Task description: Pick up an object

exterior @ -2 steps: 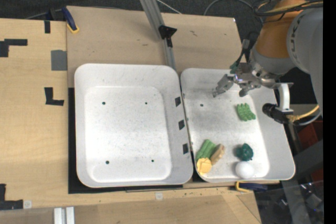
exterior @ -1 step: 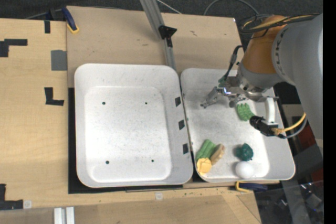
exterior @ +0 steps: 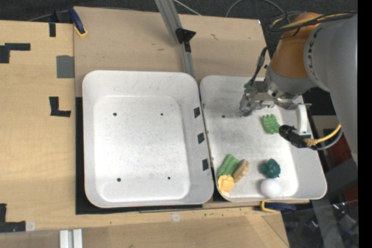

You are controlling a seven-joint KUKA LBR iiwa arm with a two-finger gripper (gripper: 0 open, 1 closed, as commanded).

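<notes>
I see the bench [exterior: 133, 38] carrying two bins; the right bin [exterior: 232, 125] holds every object, so the arm [exterior: 325, 55] reaches in there. The gripper [exterior: 251, 103] hovers at its upper middle; I cannot tell how its jaws stand. The light green block [exterior: 269, 123], nearest, lies just lower right.

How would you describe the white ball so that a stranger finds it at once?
Look at the right bin, then go to its near edge, towards the right corner. The white ball lies there, just below a dark green object. It is the bin's one plain white, round thing.
</notes>
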